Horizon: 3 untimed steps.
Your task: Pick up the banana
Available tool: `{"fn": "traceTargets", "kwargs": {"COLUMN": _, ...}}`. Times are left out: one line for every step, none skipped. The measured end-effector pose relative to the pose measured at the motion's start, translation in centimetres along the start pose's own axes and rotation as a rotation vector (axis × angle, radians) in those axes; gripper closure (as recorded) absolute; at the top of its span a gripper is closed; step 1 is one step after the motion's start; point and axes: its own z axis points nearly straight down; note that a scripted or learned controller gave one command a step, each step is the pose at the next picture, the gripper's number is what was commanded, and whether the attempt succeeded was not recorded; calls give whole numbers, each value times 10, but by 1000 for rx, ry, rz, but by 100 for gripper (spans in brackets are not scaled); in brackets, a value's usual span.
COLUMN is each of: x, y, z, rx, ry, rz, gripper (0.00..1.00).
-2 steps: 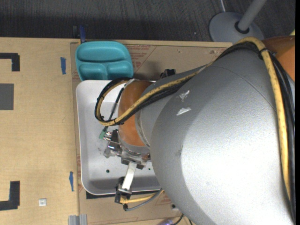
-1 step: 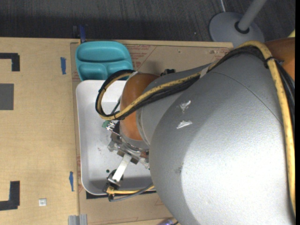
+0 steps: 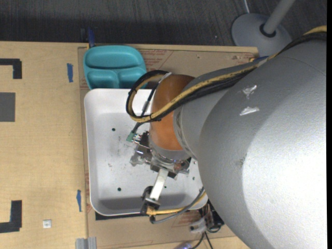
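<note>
Honestly, my gripper point(image 3: 139, 150) hangs over the middle of the white bin point(image 3: 101, 139), and I cannot tell whether it is open or closed. Where the banana lies I cannot tell either; closing blind risks an empty grasp.

A dark grey carpeted floor point(image 3: 129, 9) is stretching beyond the bench's far edge. A round grey stand base point(image 3: 246, 32) is sitting on that floor just past the bench's far right corner, its pale grey pole point(image 3: 288, 4) slanting upward. The pale brown bench top point(image 3: 46, 149) is carrying black tape marks point(image 3: 11, 69) toward its left edge, short blue tape strips point(image 3: 70, 72), and a small white square tag point(image 3: 46, 223) toward its near edge. Soft, even light is falling across the surface.
</note>
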Motion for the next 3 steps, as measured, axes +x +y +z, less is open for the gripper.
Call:
{"fn": "traceTargets", "kwargs": {"x": 28, "y": -12, "z": 67, "rx": -4, "ry": 2, "rz": -344, "gripper": 0}}
{"fn": "traceTargets", "kwargs": {"x": 28, "y": -13, "z": 8, "rx": -3, "ry": 1, "rz": -10, "gripper": 0}}
{"fn": "traceTargets", "kwargs": {"x": 28, "y": -13, "z": -37, "rx": -3, "ry": 2, "rz": -175, "gripper": 0}}
